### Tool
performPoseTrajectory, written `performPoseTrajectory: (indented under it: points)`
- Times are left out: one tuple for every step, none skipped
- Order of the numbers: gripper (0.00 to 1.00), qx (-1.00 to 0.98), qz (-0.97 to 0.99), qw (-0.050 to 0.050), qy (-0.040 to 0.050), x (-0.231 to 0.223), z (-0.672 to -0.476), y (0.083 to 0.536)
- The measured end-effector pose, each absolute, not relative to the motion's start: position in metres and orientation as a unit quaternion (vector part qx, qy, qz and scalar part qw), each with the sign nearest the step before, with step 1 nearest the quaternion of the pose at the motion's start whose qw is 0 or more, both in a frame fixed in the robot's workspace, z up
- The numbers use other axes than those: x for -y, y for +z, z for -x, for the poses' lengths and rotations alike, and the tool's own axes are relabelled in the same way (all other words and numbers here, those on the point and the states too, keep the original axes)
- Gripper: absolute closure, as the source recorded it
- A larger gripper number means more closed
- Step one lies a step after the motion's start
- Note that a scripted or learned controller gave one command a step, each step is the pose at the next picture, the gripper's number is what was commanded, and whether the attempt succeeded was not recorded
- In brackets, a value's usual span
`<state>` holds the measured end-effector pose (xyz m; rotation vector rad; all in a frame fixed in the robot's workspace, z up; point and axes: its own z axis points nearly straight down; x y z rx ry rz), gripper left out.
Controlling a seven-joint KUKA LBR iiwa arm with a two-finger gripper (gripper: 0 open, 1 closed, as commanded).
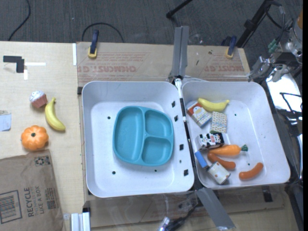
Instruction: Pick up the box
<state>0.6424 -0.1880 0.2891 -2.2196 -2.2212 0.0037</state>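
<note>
Two carrots (224, 150), one sausage (250, 171), three boxes (219, 122) share the right bin (269, 105); claw's state unclear.

- Box (199, 114): small orange-and-white carton, lying flat and skewed, upper left of the right bin, just below the yellow banana there.

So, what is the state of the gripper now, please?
Gripper: cannot be told; it sits at the right bin's upper right corner, above the toys.
</note>
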Motion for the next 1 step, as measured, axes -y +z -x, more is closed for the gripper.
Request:
performPoseTrajectory:
  points:
    - [0.0,0.765,0.644,0.001,0.001,0.1552,-0.5625,0.2206]
